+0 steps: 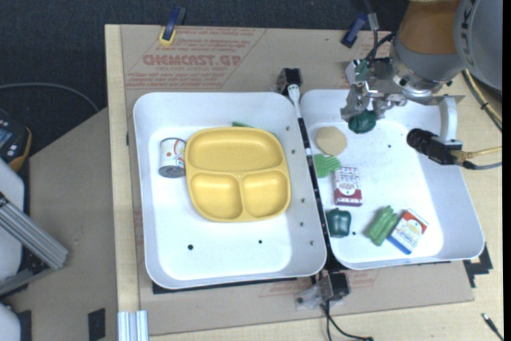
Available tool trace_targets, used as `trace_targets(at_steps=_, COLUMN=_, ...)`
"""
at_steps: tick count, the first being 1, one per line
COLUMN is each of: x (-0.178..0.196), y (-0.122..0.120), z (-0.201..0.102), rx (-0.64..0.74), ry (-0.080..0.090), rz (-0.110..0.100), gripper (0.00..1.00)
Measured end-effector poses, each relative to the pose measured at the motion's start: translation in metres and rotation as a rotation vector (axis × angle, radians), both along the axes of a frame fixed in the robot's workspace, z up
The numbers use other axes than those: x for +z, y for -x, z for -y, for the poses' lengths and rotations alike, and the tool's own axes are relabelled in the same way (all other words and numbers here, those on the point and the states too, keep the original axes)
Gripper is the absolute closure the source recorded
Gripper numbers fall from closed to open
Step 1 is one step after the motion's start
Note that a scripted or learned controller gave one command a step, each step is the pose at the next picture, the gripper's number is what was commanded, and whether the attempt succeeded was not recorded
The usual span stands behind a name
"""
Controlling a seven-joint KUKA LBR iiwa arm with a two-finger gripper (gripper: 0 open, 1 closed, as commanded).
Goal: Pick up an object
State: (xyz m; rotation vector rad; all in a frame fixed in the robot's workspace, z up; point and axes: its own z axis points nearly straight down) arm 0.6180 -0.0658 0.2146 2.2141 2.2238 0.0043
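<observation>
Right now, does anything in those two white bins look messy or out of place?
Mostly tidy. A small can lies on its side in the left bin, wedged against the yellow divided plate. Something green pokes out from behind that plate's far edge, mostly hidden.

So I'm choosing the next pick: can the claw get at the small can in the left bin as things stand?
Probably yes. The small can lies in the left bin with open space above it. The yellow divided tray sits close against its right side, so there is little room there. The claw is over the right bin.
</observation>
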Motion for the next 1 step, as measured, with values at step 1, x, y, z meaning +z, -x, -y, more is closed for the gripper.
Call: trace_targets(at_steps=1, x=0.0050, y=0.0107, z=0.0035, rx=-0.005, ry=0.000, rz=-0.006, gripper=1.00)
